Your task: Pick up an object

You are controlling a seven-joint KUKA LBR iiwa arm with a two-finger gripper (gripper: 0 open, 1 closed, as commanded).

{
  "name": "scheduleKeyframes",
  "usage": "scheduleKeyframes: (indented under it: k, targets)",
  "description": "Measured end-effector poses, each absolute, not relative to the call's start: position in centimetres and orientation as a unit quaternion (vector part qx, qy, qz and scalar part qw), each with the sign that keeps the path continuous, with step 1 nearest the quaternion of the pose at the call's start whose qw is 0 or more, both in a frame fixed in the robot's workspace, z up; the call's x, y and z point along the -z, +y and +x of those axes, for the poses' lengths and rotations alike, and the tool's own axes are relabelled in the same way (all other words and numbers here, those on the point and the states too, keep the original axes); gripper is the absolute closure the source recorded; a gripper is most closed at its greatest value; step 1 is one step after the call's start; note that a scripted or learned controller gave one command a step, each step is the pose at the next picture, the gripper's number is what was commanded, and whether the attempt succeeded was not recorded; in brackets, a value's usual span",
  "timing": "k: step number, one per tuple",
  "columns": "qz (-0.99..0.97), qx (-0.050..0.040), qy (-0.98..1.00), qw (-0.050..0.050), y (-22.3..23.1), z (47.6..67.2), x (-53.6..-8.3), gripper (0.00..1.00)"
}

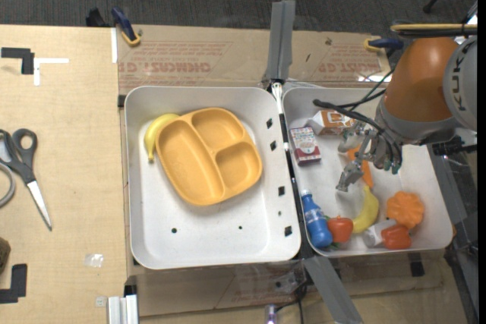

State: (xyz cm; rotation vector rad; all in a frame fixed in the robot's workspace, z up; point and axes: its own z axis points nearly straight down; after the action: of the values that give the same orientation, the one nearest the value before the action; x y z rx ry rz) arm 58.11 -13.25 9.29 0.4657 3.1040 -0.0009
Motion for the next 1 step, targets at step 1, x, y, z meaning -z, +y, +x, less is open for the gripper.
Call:
scheduleKeyframes:
  k: [1]
  targets:
    - [0.147, 0.0009, 0.989, 0.004, -13.2, 58.27, -10.34, 1.0]
